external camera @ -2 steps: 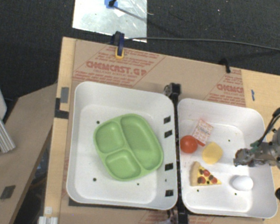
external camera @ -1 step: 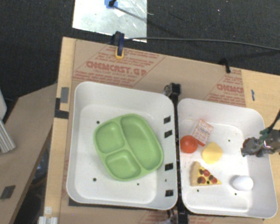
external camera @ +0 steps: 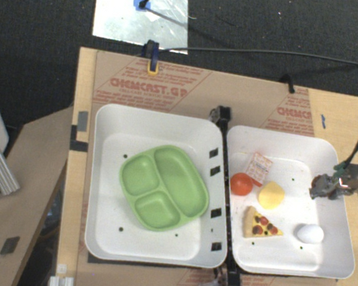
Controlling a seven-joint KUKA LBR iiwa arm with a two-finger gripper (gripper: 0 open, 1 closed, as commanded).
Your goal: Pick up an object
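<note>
In the right bin (external camera: 297, 149) lie a red tomato (external camera: 241, 183), a yellow lemon-like piece (external camera: 271, 196), a toy pizza slice (external camera: 260, 225), a white egg (external camera: 309, 233) and a small pink-and-white packet (external camera: 259, 165). My gripper (external camera: 325, 187) hangs at the right bin's right edge, above and to the right of the yellow piece and above the egg. Nothing shows between its fingers. The arm comes in from the right.
The left bin (external camera: 115, 130) holds a green divided plate (external camera: 163, 186). Black clips sit along the seam between the bins (external camera: 218, 171). Cardboard covers the bench (external camera: 193, 88) behind the bins, with a blue clamp (external camera: 152, 53) at its back edge.
</note>
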